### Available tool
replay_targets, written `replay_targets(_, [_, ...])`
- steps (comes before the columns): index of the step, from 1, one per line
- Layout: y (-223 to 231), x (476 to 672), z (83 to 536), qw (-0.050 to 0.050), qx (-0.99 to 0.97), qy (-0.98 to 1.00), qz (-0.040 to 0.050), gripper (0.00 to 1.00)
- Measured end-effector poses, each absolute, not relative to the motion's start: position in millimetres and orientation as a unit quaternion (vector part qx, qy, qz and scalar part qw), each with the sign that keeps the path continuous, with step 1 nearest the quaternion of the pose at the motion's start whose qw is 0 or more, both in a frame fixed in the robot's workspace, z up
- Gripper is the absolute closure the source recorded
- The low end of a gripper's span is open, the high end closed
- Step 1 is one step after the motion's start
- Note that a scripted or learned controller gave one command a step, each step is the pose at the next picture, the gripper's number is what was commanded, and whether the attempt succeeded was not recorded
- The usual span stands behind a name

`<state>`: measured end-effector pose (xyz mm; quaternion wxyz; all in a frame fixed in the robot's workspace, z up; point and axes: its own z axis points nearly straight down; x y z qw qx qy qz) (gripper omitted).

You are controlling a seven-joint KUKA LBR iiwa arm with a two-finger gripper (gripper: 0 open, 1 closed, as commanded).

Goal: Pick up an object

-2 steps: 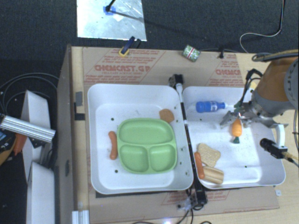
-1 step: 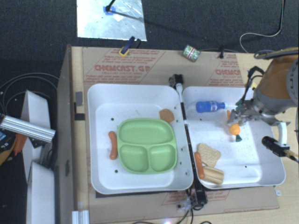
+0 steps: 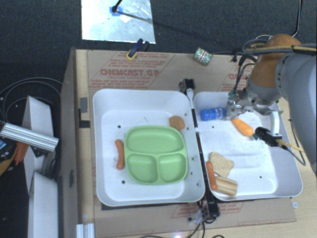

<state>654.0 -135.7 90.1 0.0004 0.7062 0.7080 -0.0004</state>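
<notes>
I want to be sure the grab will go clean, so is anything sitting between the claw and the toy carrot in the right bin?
Nothing visible does. The claw hangs at the right bin's far edge, and the toy carrot lies just in front of it on bare floor. The blue bottle lies to one side, toward the divider, off that path.

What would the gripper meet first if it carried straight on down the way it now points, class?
Most likely the orange carrot, which lies just beside the gripper in the right bin. The blue bottle sits close on its other side. From one slanted view depth is unclear, so it might reach the bin floor between them.
</notes>
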Motion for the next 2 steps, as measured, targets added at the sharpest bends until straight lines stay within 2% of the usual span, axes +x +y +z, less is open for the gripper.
replay_targets(1, [-195.3, 638.4, 145.9, 0.003, 0.707, 0.708, 0.0006, 1.00])
replay_targets(2, [-194.0, 638.2, 144.9, 0.002, 0.706, 0.708, 0.0006, 0.00])
